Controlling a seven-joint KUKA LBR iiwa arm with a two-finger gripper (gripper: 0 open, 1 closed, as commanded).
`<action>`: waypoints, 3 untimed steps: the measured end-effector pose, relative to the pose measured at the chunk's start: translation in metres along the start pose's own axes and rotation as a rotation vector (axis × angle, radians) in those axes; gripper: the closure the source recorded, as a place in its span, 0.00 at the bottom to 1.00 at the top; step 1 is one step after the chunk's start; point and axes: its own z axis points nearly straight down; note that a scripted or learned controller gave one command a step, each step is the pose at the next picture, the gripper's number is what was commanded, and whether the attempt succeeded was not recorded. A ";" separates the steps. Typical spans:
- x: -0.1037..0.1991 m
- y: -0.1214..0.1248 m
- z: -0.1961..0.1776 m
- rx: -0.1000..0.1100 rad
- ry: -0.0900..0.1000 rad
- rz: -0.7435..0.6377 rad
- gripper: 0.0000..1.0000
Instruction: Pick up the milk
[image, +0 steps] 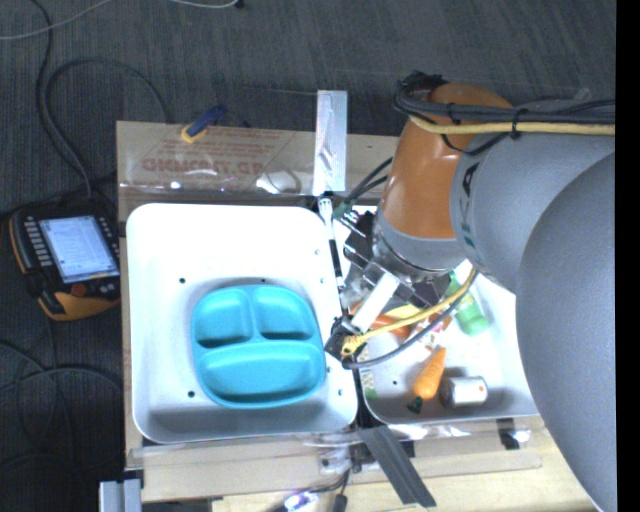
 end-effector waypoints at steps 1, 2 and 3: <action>0.048 -0.052 0.045 0.001 -0.002 0.101 1.00; 0.048 -0.052 0.045 0.001 -0.002 0.101 0.00; 0.092 -0.035 -0.049 0.001 0.002 0.230 0.00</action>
